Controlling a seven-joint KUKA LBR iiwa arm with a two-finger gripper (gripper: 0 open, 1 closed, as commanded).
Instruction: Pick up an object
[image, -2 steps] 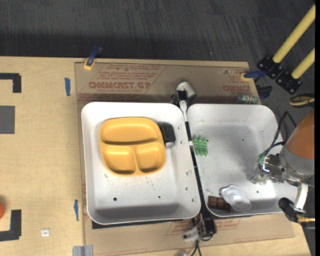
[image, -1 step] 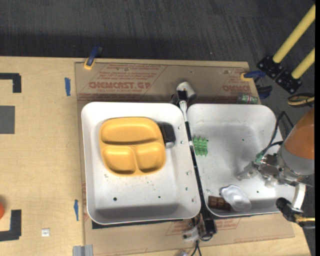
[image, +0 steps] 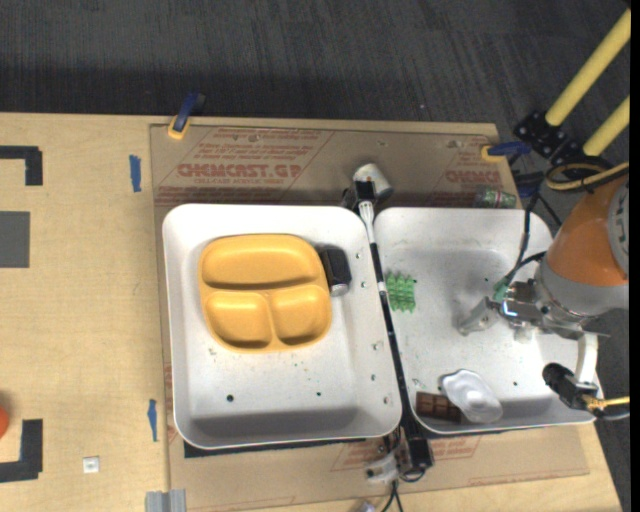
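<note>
My gripper (image: 495, 322) hangs low over the right bin (image: 440, 235), right of its middle, reaching in from the grey arm with the orange band (image: 590, 255). Its fingers (image: 471, 319) stand open over bare bin floor with nothing between them. A small green object (image: 401, 292) lies to its left, near the divider. At the front of this bin, below the gripper, a clear plastic piece (image: 471, 393) lies beside a small brown block (image: 433, 405). In the left bin (image: 200, 400) sits a yellow three-compartment tray (image: 265, 290), with a small black object (image: 335, 268) at its right edge.
The two bins meet along a ridge (image: 385, 320) running front to back. A black cable (image: 520, 255) droops from the arm over the right bin. A black fitting (image: 565, 385) on the arm hangs over the right bin's front right corner. Yellow poles (image: 590, 70) stand at the back right.
</note>
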